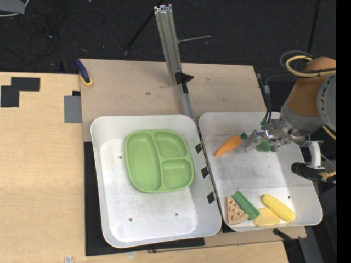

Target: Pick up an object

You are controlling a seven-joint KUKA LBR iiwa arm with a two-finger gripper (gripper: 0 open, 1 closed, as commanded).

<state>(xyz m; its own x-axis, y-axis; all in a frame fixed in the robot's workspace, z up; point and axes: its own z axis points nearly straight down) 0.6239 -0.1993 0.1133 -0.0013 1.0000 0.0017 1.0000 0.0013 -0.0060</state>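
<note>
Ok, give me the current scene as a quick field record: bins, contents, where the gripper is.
left bin: holds a green divided plate
right bin: holds the toy food
carrot: upper part of right bin, lying just left of the gripper
gripper: low over upper right bin, beside the carrot; grasp state unclear
near corner of right bin: pizza slice, green stick, corn cob, yellow piece, clustered together
arm: enters from the right

Green divided plate (159, 161) in white bin (109, 212); orange carrot (227, 145), yellow corn (278, 207), green pod (245, 204).
</note>
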